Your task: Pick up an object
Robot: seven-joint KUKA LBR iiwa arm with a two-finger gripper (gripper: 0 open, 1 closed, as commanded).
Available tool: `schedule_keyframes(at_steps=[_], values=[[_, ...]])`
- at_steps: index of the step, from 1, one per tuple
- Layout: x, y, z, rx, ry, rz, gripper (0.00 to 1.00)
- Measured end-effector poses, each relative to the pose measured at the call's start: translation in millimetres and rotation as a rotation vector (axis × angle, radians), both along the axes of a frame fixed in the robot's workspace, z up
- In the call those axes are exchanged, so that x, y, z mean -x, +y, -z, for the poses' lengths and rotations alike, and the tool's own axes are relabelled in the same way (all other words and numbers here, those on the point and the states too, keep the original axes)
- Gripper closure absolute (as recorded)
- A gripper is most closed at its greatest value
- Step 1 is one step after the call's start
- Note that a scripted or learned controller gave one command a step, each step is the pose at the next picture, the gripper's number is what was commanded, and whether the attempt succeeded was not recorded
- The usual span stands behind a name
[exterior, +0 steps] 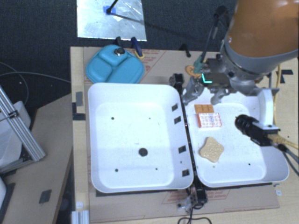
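Three things lie in the right bin (275, 171): a brown square cracker (203, 108), a red-and-white patterned packet (209, 120) just in front of it, and a tan biscuit-shaped piece (211, 149) nearer the front. A small dark disc (143, 152) sits in the left bin (107, 125). My gripper (205, 95) hangs over the back of the right bin, just behind the brown cracker. It is open, with its two grey fingers (190, 93) spread apart and nothing between them.
A blue lidded container (114, 65) rests on the bench behind the left bin. A silver foil sheet (111, 10) lies farther back. An aluminium frame (18, 134) stands off the bench at the left.
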State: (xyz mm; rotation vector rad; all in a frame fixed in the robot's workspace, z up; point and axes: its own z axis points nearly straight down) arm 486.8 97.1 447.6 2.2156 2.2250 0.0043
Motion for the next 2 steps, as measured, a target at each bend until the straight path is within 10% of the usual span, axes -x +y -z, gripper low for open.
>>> schedule_keyframes(at_steps=[1, 2], values=[[-0.8, 0.2, -11.4, -0.001, -0.005, -0.006, 1.0], [-0.7, 0.1, -10.8, -0.001, -0.003, -0.005, 0.0]])
